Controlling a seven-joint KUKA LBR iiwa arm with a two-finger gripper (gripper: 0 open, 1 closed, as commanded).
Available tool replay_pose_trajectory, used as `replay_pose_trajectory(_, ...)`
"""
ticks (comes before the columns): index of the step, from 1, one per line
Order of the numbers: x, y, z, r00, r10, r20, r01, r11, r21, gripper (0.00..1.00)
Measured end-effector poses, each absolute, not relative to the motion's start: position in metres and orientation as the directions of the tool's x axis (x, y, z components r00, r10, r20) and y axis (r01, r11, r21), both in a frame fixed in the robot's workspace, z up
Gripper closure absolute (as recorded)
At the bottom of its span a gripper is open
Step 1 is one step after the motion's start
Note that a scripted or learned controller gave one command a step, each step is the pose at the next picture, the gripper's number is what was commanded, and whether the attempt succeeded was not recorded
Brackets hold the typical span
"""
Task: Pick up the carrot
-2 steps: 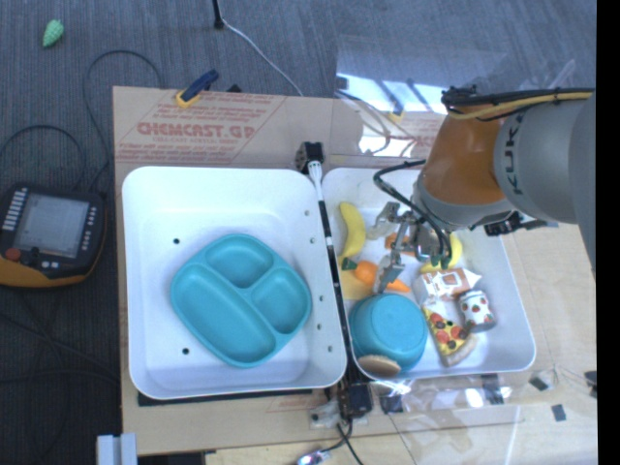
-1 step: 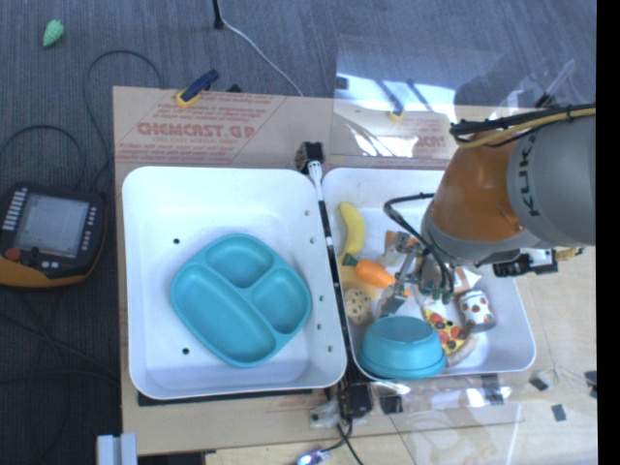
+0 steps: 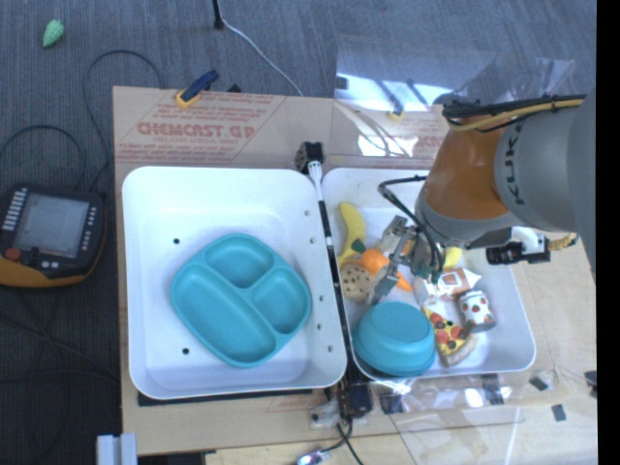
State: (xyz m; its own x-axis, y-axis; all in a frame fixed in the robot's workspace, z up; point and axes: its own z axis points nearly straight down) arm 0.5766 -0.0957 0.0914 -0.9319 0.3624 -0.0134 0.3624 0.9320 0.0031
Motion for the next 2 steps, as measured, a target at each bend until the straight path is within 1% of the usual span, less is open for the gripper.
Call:
replay_pose_trajectory(1,0.579,-0.097,0.104,-0.932,0.361,-0.023,0.361,0.933,0.001,1.0)
replay_pose_trajectory(2,0.548,0.004,0.186,-0.959,0.285,-0.007,0.285,0.959,0.004,1.0)
